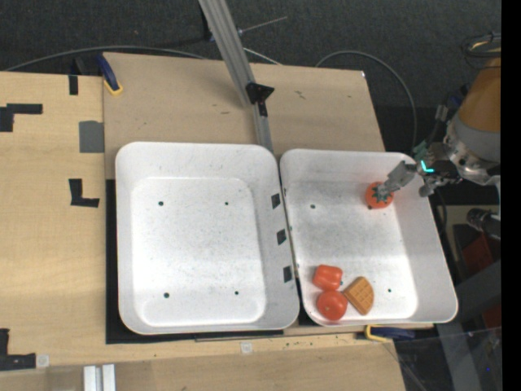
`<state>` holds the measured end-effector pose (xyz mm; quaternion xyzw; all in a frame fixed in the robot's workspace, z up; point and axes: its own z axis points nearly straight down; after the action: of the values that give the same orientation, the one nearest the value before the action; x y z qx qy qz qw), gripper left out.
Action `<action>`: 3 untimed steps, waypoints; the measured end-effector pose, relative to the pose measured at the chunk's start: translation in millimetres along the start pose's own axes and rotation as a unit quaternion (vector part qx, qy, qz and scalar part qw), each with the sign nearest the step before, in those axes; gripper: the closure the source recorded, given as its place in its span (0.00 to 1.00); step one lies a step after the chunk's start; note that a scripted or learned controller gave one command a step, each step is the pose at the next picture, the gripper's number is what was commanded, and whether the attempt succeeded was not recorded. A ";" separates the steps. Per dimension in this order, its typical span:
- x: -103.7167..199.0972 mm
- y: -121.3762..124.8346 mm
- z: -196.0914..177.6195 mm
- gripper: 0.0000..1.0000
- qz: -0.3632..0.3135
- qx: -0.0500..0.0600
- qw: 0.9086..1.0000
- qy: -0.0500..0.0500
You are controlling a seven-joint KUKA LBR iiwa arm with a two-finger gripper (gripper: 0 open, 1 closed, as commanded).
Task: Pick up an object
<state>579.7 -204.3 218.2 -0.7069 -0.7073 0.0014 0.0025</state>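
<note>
In the right bin [407,243] an orange-red round object [378,198] lies near the far right side. My gripper [386,188] reaches in from the right and its tip sits right on top of that object. At the bin's near edge lie a red pepper-like piece [327,277], a red round piece [331,305] and a tan waffle-like piece [359,294], close together.
The left bin [130,243] stands beside the right one, with black clips along the shared rim. A grey metal pole [232,43] slants across the back of the bench. Cables run behind the bench at the back right.
</note>
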 end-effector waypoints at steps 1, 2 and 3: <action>0.0 1.0 -2.6 0.00 -0.001 -0.002 1.000 -0.001; -4.5 -0.1 60.8 0.00 0.000 0.001 1.000 -0.001; 4.7 0.0 109.2 0.00 0.000 0.000 1.000 0.000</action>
<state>579.1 -199.4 108.9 -0.7066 -0.7076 0.0020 0.0025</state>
